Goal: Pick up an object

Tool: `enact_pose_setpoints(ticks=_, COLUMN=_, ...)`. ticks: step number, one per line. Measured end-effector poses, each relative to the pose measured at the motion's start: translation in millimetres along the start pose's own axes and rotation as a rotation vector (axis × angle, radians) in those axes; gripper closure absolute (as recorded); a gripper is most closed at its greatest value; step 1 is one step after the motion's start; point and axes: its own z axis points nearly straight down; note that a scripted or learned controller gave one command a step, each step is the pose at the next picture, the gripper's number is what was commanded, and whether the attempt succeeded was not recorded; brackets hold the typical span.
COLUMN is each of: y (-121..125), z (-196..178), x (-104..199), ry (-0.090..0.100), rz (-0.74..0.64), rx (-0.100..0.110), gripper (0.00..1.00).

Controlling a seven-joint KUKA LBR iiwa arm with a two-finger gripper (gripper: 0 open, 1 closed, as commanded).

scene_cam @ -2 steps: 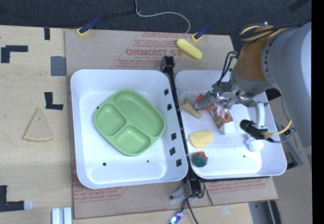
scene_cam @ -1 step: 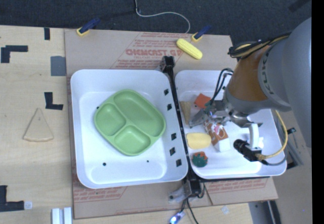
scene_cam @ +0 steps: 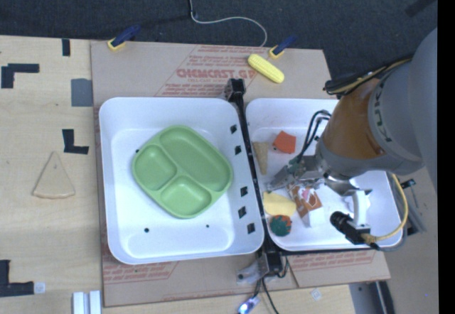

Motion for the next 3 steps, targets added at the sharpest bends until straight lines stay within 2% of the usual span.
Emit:
enact_pose_setpoints(ticks=1, y=-38, z=-1, x=0, ry=0.0, rz=0.0, rx=-0.003, gripper=0.0)
enact_pose_setpoints(ticks=2, y=-38, z=-10, x=-3, ry=-0.005, rz=0.003, rx=-0.002, gripper=1.0)
enact_pose_setpoints(ticks=3, y=-11, z=-97, x=75, ry=0.007, rz=-0.002, rx=0.019, gripper=1.0)
